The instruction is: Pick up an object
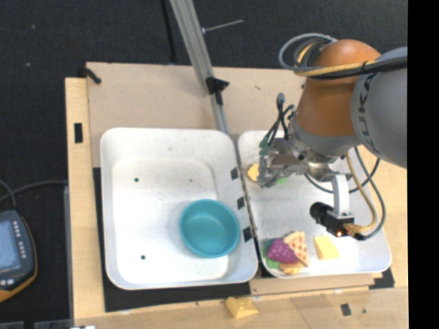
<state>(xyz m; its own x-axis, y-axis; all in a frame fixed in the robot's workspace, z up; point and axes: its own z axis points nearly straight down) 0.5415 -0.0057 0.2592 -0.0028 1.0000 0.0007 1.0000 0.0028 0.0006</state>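
Note:
My gripper (269, 175) hangs low over the far left part of the right bin (370, 260), below the orange-banded wrist. A small yellow object (253, 173) lies right at the fingertips, by the bin's left wall. At the near edge of the right bin sit a purple grape bunch (280, 252), a pizza-slice toy (298, 246) and a yellow block (326, 247). A teal bowl (208, 227) rests in the left bin (137, 177) toward its near right corner.
A slanted metal pole (197, 50) runs from the top of the view down to the gap between the bins. A yellow wedge (241, 308) lies on the bench in front of the bins. Cables loop beside the wrist on the right.

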